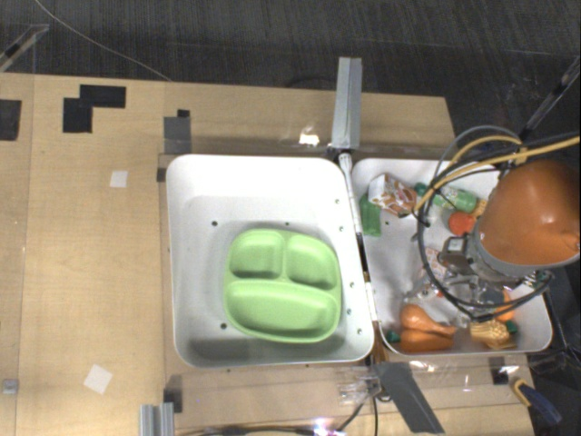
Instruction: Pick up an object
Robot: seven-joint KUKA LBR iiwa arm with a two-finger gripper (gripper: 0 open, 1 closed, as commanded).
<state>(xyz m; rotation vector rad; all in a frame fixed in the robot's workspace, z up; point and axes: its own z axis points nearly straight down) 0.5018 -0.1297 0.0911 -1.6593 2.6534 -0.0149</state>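
Observation:
The right bin (392, 271) holds several small items. A crinkly snack packet (394, 195) lies at its far left, with a green piece (370, 216) beside it. Toward the far side sit a red item (461, 224) and a small green item (459, 199). Two orange toy foods (425, 327) lie at the near edge, and a yellow corn-like piece (490, 333) lies to their right. My arm, with its orange band (531, 214), hangs over the right half of this bin. The gripper (458, 282) points down just above the orange foods, wrapped in cables and mostly hidden by the wrist.
The left bin (195, 243) holds a light green divided tray (281, 284) near its middle. A metal post (347, 107) stands at the far end of the wall between the bins. Black cables (436, 243) loop around the wrist. Wooden bench surface lies to the left.

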